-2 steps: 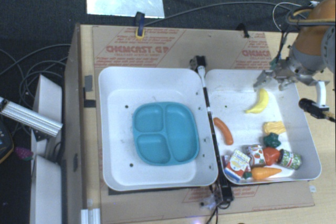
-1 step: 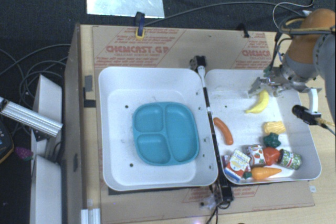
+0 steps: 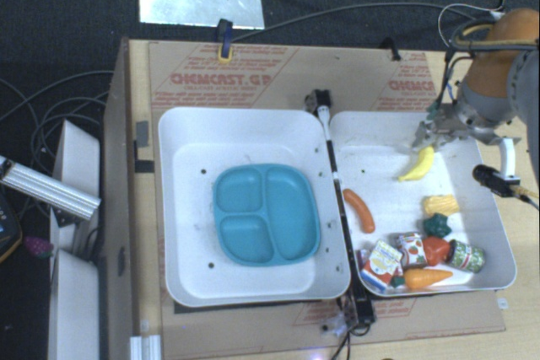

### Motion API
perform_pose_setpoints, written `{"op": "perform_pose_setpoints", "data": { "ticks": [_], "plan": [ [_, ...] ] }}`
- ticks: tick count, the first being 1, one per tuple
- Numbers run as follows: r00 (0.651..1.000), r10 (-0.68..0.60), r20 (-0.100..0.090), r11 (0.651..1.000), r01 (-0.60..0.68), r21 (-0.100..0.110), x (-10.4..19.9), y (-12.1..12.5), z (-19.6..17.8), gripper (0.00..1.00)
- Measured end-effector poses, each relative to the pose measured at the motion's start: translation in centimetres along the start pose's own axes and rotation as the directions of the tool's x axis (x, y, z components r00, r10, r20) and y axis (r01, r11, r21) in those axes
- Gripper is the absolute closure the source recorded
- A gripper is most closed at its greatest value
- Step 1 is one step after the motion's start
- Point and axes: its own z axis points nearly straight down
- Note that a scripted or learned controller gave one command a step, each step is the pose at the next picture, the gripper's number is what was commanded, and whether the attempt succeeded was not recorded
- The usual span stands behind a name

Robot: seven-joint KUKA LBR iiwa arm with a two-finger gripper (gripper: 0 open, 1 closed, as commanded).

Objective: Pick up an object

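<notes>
The arm (image 3: 498, 72) reached in from the right, at the far right corner of the scene. Its orange band (image 3: 513, 29) sat uppermost, with the grey wrist section below it angling down and to the left. Cables looped around the upper part of the arm. The gripper (image 3: 432, 133) hung at the arm's lower left end, low over the far part of the right bin, its dark metal fingers pointing down and to the left. The view was too small and blurred to tell how those parts stood.
</notes>
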Motion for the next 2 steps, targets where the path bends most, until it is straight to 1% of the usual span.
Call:
{"op": "perform_pose_setpoints", "data": {
  "ticks": [1, 2],
  "plan": [
    [1.0, 0.002, -0.003, 1.0, -0.002, 0.0, 5.0, 0.9, -4.5, 1.0],
    [1.0, 0.001, -0.004, 1.0, -0.001, 0.001, 13.2, -1.1, -8.9, 1.0]
  ]
}}
